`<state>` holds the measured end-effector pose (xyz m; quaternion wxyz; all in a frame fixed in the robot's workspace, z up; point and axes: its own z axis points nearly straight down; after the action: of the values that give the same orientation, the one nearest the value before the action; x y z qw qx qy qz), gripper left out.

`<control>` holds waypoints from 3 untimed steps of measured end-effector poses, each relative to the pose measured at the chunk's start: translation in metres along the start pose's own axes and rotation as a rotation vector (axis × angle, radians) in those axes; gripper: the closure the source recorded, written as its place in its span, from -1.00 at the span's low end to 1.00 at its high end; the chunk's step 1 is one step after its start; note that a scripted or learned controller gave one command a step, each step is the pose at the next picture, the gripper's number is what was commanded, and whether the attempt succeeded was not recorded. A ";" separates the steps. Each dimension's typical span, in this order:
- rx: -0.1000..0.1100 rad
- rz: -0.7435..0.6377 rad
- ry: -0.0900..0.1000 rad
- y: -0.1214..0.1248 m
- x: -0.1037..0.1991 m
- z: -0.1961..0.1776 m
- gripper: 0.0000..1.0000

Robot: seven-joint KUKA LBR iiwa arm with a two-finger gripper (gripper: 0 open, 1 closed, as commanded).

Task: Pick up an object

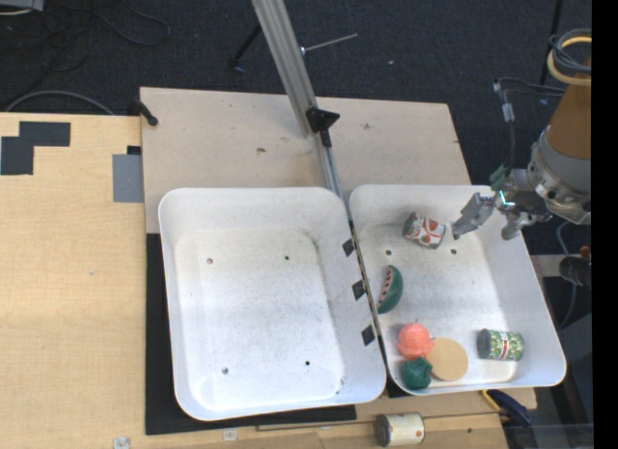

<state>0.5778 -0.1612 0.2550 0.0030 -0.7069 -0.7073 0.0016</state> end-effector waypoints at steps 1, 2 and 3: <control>-0.004 0.001 -0.001 0.001 0.000 -0.002 -1.00; 0.001 0.000 0.000 0.003 0.009 0.052 -1.00; 0.001 0.001 0.000 0.004 0.005 0.097 -1.00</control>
<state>0.5813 -0.1561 0.1579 0.0033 -0.7073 -0.7069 0.0021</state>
